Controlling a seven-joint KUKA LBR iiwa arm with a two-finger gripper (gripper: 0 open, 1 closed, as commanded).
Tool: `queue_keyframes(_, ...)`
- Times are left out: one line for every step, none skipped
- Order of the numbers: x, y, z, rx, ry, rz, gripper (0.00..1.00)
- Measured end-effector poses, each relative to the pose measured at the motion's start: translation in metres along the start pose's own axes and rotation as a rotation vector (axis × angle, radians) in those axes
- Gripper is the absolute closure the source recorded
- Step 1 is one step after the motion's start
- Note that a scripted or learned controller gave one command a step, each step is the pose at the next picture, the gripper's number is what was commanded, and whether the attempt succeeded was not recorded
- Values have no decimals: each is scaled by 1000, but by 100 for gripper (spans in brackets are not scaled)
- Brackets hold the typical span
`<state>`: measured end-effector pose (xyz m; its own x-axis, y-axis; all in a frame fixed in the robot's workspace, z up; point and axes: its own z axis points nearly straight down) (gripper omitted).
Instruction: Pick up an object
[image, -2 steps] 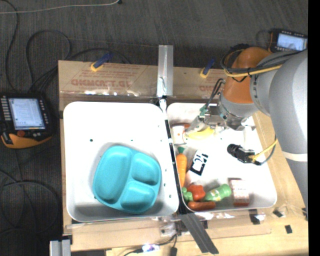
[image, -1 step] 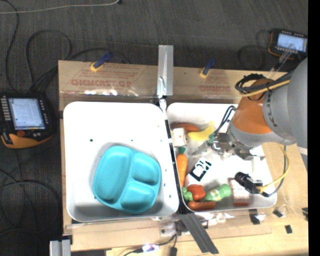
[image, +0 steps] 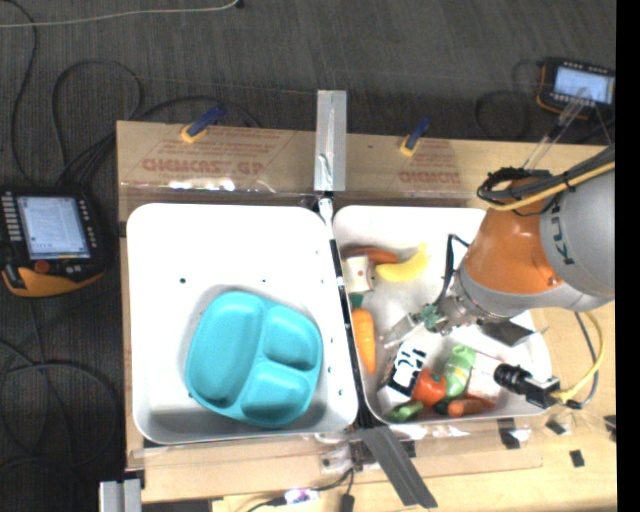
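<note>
My gripper (image: 430, 318) hangs low over the middle of the right bin (image: 470, 222), under the arm's orange band. Just below it lies a black-and-white patterned item (image: 405, 368). Beside that sit a green vegetable (image: 457, 366) and a red-orange one (image: 430, 388). An orange carrot (image: 365, 340) lies along the bin's left wall, left of the gripper. A yellow banana (image: 403, 267) and a small white block (image: 356, 274) rest near the bin's far left corner. I see nothing between the fingers.
The left bin (image: 160, 250) holds a turquoise sectioned plate (image: 255, 357). A metal post (image: 331, 140) stands behind the divide between the bins. Tablets lie on the floor at far left (image: 48, 232) and upper right (image: 580, 85).
</note>
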<state>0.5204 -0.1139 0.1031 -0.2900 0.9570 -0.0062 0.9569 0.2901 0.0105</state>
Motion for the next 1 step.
queue_keyframes(12, -30, 12, -6, -7, -30, 0)
